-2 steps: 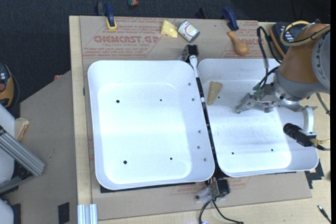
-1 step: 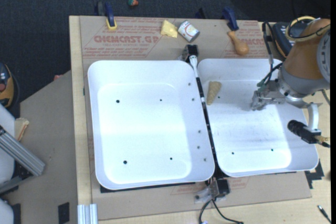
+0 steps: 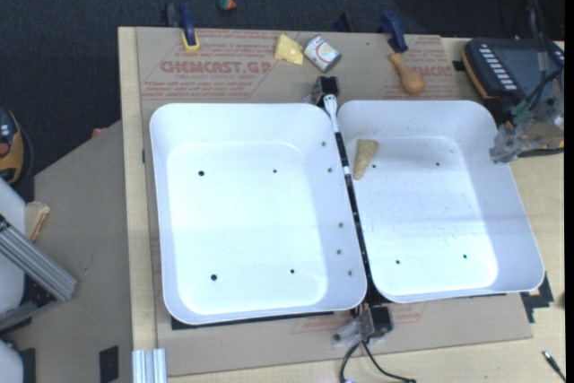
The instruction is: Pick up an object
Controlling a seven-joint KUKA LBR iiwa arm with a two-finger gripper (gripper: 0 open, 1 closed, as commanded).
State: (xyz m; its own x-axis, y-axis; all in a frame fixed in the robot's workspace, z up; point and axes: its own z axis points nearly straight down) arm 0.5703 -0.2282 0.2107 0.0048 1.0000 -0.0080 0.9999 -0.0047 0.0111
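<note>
A tan, cone-shaped object (image 3: 364,157) lies in the right bin (image 3: 466,274), close to its upper left corner and next to the divider between the bins. A blurred grey shape that looks like my gripper (image 3: 523,139) sits at the right bin's right rim, well to the right of the tan object. Nothing shows between its tips.
The left bin (image 3: 179,282) lies beside the right one. Behind the bins on the board rest a yellow piece (image 3: 289,50), a small white box (image 3: 322,53) and a wooden-handled thing (image 3: 406,74). Blue clamps (image 3: 186,22) hold the board's back edge. A black keypad device (image 3: 502,67) sits at back right.
</note>
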